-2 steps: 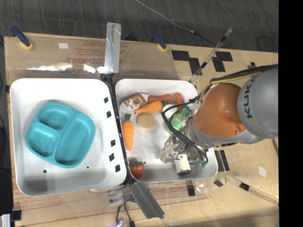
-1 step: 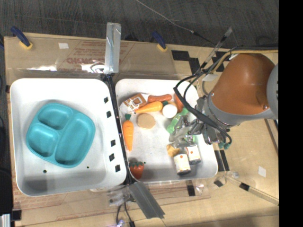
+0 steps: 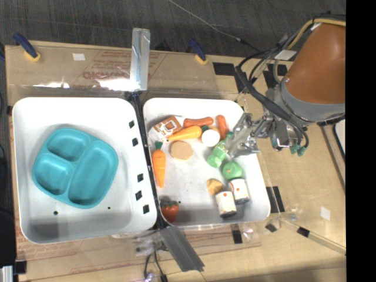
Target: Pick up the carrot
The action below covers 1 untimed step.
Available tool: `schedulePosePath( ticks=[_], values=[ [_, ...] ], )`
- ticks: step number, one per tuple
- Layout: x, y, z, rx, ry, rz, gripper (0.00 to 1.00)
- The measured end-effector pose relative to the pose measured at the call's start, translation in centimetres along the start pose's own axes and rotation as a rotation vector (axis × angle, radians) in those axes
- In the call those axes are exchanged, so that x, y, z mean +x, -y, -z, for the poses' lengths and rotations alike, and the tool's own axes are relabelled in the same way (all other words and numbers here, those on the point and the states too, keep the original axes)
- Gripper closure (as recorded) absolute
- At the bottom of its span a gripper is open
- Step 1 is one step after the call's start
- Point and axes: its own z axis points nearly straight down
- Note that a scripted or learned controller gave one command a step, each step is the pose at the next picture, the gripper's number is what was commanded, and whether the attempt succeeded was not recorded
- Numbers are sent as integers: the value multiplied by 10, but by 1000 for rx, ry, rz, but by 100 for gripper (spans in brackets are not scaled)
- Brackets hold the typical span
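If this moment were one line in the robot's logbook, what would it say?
task: pick up carrot | carrot: lying at right bin's left wall, untouched | gripper: over bin's right side, apart from carrot

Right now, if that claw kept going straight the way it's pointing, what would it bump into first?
Probably the small green toy just below and left of the claw, well before the carrot. Depth is hard to judge from above, so it might pass over it.

Grey KUKA arm [image 3: 305, 101] w/ orange band above the wrist enters from the right, upper part big and close to the camera. Wrist angles down and left. Black cables loop off the wrist area. Two-finger metal gripper [image 3: 239, 138] sits low at the arm's left end, pointing left-down. Gripper state unclear from this angle.
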Motion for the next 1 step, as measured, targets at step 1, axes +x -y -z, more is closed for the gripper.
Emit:
schedulePosePath(
  ticks=[1],
  values=[
    [20,74,-27,0,-8,-90,100]
  ],
)
